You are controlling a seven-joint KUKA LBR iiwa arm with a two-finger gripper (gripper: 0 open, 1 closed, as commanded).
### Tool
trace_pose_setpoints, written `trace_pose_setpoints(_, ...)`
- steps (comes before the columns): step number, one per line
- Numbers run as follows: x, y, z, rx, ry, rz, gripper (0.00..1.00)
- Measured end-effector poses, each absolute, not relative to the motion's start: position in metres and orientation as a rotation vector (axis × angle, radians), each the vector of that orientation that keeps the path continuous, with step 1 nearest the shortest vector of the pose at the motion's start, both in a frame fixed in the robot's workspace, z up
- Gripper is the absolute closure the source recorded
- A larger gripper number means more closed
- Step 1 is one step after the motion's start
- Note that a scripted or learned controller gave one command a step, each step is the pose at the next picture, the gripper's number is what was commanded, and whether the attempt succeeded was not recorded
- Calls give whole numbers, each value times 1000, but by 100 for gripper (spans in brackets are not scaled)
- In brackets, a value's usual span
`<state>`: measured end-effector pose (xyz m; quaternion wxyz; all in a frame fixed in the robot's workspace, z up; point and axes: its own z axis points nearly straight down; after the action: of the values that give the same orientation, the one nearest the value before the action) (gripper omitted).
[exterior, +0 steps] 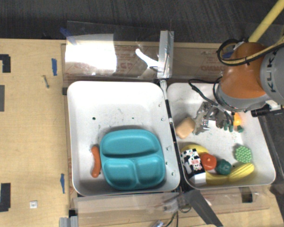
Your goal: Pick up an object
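Jaws' state unclear, hovering beside tan block [185,127] above toy clutter [217,164].

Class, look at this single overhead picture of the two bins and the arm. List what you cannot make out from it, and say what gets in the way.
- Tool, camera view: whether its fingers grip anything; blurred and small.
- Right bin, camera view: its upper right corner, covered by the arm.
- Small orange and green thing by the tool: partly under the wrist, too small to identify.
- Black-and-white item: its print, too small to read.
- Teal tray: hides the left bin's floor beneath it.
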<state>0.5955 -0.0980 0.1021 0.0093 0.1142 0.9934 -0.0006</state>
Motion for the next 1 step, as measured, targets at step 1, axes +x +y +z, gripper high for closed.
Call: trace_pose_setpoints(1, 662, -106, 229, 437, 3092, 0, 100)
